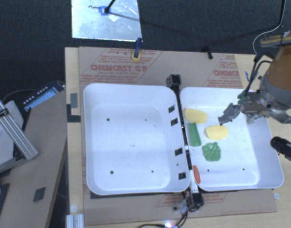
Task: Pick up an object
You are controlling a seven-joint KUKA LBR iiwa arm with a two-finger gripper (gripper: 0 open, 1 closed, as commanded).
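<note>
Dark carpet floor [31, 32] around worktop [72, 70]. Shiny metal sheet [106, 12] on floor beyond. Printed cardboard [150, 63] covers worktop. Aluminium rail [12, 132] at left.

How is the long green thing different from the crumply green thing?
The long green piece is a narrow, straight strip; the crumply green piece is rounder and lumpy. The long green piece lies nearer the divider, the crumply green piece farther right, below a yellow piece. Both are green and lie in the right bin.

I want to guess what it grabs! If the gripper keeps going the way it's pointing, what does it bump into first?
Probably the lower yellow piece: the gripper points down-left at it. Its height above the piece is hard to judge.
</note>
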